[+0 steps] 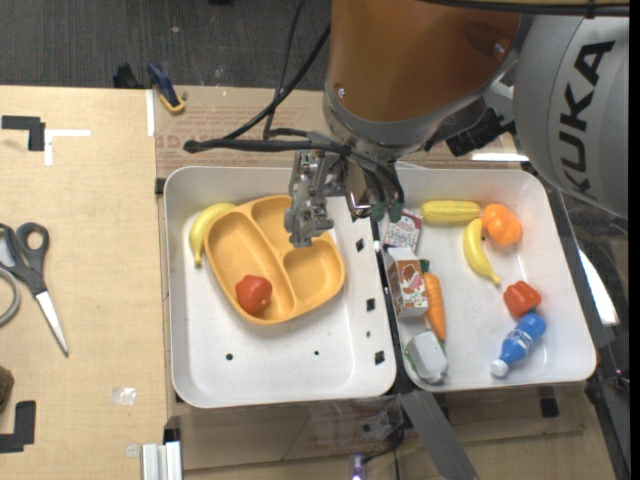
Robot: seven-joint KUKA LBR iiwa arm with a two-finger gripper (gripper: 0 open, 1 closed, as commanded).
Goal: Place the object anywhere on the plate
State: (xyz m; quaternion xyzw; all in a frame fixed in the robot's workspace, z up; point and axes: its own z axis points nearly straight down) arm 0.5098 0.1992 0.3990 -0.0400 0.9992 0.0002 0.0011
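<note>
An orange divided plate (pixel 290 268) lies in the left bin (pixel 270 368). A red tomato-like object (pixel 253 292) rests in the plate's near-left compartment. A yellow banana (pixel 206 224) lies beside the plate's far-left rim, touching it. My gripper (pixel 308 226) hangs over the plate's far edge near the divider, fingers pointing down. Nothing shows between the fingers.
The right bin (pixel 560 358) holds a corn cob (pixel 450 211), an orange pepper (pixel 501 224), a banana (pixel 478 251), a red pepper (pixel 521 297), a blue bottle (pixel 518 342), a carrot (pixel 436 306), small cartons (pixel 405 280) and a pale can (pixel 427 356). Scissors (pixel 35 280) lie on the wooden bench at left.
</note>
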